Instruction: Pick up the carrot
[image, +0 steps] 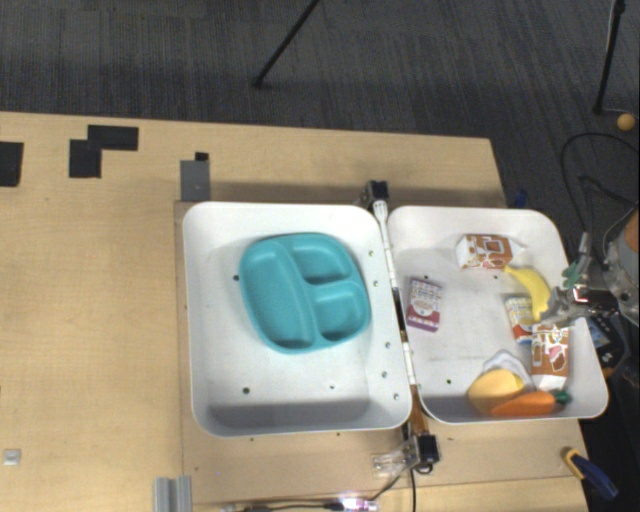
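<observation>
Our gripper (572, 293) hangs at the right rim of the right bin (440, 228), just beside the banana (531, 287), and we cannot tell what state it is in or whether it carries anything. The carrot (524, 404) lies at the bin's near edge, touching a yellow fruit (497, 385), below a small carton (551, 357) and well clear of us. We judge the pick unstarted: reach, descent, grasp and lift all remain, while the teal tray (303, 290) sits in the left bin (215, 330).

Wooden bench (90, 300), dark grey carpet (420, 70)
</observation>
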